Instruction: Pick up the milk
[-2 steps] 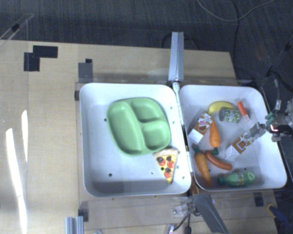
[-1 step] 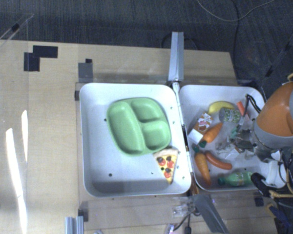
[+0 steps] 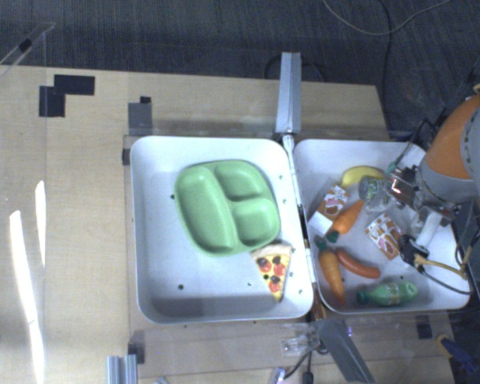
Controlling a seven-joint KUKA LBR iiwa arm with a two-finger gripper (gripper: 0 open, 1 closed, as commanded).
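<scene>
Camera view: two milk cartons [image 3: 334, 202] [image 3: 383, 235], two carrots [image 3: 348, 216] [image 3: 331, 270], one banana [image 3: 362, 175].

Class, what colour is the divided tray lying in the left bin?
Light green tray, seen clearly in the camera view.

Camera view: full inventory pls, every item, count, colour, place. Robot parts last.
left bin: 1, white, left half of bench
right bin: 1, white, beside it on the right
divided plate: 1, green, middle of left bin
pizza slice: 1, yellow with red dots, left bin, at the plate's lower right corner
banana: 1, yellow, top of right bin
carrots: 2, orange, right bin, left side
sausage: 1, red-orange, right bin, lower middle
small cartons: 2, white and red, right bin; which is the milk is too small to tell
green item: 1, right bin, bottom edge
arm: 1, grey, orange band, over right bin
pincer: 1, near the banana
</scene>
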